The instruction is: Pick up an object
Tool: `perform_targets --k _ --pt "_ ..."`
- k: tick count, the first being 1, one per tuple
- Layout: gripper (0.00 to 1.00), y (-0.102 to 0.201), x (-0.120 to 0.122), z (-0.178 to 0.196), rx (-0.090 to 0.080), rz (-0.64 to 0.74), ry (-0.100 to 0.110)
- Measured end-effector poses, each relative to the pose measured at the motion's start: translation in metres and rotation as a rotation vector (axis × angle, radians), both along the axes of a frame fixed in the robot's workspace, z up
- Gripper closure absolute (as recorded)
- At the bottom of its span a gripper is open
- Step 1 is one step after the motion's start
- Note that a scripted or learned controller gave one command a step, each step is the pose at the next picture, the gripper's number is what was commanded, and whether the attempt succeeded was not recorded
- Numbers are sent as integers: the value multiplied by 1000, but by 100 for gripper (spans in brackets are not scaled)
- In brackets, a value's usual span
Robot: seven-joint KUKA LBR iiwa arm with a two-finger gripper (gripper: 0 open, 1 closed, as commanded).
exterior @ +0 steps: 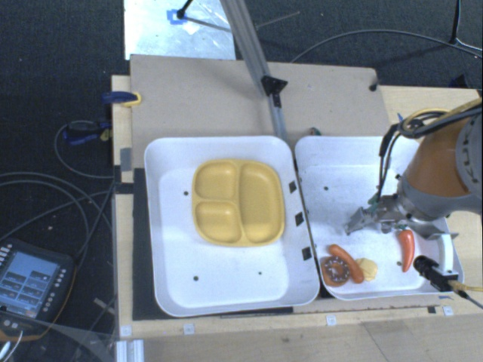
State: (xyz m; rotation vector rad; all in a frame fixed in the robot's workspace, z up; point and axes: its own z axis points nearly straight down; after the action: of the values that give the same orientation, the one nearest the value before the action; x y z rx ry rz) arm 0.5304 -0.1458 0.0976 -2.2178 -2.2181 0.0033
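Observation:
Several small food items lie along the front of the right bin (332,164). They are a red-orange sausage (346,262), a brown doughnut (333,271), a pale yellow lump (367,267) and an orange carrot-like piece (407,249). The sausage rests against the doughnut. My gripper (364,221) hangs low over the middle of this bin, just behind the sausage and left of the orange piece. Nothing shows in its grasp. The arm's wrist with the orange band (441,161) covers the bin's right side.
The left bin (170,277) holds a yellow divided plate (239,202). A grey pole (253,47) slants down from the top to the bins' back edge. A black fitting (432,271) sits at the right bin's front right corner.

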Motion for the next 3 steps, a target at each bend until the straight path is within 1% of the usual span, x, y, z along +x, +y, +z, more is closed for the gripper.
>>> perform_targets --k 1,2,3 --pt "100 -1 2 14 -2 0 -8" --pt "100 4 -4 61 -3 4 -10" --pt "100 5 -3 105 -3 6 -12"
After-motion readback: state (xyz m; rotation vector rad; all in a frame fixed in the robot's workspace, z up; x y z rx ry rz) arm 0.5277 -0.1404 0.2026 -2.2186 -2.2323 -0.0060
